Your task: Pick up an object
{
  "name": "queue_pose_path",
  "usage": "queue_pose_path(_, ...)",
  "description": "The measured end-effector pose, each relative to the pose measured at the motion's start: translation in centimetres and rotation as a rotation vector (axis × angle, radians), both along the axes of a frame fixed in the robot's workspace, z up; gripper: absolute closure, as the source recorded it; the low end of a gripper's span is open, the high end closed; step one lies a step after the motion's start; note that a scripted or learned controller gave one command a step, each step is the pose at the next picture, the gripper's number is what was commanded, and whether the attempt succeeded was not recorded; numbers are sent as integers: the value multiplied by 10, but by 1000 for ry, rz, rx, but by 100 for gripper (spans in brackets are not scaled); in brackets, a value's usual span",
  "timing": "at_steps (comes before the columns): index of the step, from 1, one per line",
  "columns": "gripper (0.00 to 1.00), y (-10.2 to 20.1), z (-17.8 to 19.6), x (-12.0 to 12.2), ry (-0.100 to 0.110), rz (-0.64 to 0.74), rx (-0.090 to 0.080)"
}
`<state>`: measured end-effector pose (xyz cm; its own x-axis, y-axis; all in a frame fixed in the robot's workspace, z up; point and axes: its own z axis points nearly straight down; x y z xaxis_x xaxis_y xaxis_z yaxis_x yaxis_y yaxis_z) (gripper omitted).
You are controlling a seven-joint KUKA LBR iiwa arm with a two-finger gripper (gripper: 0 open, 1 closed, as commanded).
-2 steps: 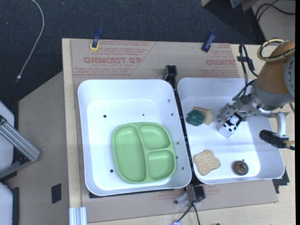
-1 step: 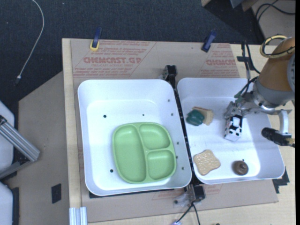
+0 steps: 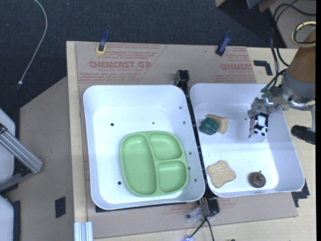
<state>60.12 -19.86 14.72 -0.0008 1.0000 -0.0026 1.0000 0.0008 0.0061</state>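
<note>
Gripper (image 3: 258, 115) hangs at the right bin's (image 3: 281, 185) two o'clock, fingers seemingly clamped on a black-and-white cow figure (image 3: 259, 126); lifting straight up, slowly, should protect that grasp.

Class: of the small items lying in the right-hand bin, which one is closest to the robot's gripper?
The black-and-white cow toy, directly beneath the gripper. The green-and-tan sponge, cracker and brown donut lie farther away.

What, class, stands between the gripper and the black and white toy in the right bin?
Nothing visible. The gripper is right above the black and white toy, which appears to sit at its fingertips. The sponge, cracker and brown piece lie apart from it.
</note>
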Motion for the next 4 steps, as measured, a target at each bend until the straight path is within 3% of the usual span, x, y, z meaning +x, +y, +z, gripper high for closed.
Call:
queue_pose_path(1, 100, 4, 57, 11, -1, 1, 0)
queue_pose_path(2, 100, 9, 105, 6, -2, 1, 0)
queue_pose_path(4, 100, 120, 81, 28, 9, 5, 5)
